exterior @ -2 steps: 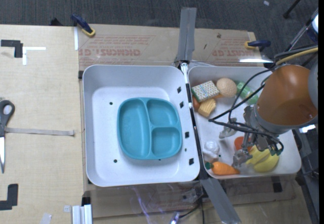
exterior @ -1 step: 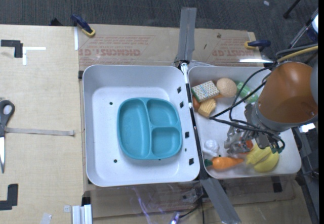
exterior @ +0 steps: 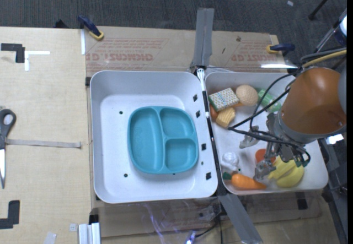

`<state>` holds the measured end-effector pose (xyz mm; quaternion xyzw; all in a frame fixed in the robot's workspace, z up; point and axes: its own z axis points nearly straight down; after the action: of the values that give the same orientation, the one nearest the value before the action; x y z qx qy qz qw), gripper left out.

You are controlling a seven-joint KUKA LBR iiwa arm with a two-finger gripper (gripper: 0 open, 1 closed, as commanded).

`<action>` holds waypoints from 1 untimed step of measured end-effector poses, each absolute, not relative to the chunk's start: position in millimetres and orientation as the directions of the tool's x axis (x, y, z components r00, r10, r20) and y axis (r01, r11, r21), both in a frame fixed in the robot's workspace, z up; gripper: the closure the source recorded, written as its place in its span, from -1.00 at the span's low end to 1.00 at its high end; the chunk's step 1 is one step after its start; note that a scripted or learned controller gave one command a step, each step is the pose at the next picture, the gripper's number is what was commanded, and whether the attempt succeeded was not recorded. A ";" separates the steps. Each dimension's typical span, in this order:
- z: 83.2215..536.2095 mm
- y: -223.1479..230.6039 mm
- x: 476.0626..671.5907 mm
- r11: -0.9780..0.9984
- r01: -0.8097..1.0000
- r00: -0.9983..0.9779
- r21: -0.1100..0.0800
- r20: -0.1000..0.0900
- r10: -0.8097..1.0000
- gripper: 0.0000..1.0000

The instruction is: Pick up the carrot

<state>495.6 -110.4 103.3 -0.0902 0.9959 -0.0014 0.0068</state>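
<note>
The carrot is an orange stub lying along the front wall of the right bin. My gripper hangs low over that bin's front part, just to the right of and above the carrot's right end. Its metal fingertips point down between the carrot and a yellow banana. The arm's orange band covers the bin's right side. Nothing shows clearly between the fingers.
The left bin holds a teal divided plate. In the right bin lie a patterned sponge block, a tan egg-shaped item, a yellow piece, a small white object and a red-orange item. Scissors lie far left.
</note>
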 end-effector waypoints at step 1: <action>93.3 -137.1 490.0 0.995 -0.099 -0.995 -0.001 -0.007 -0.099 -1.00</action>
<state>490.0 -137.1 93.3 -0.0497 0.9988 -0.0003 0.0034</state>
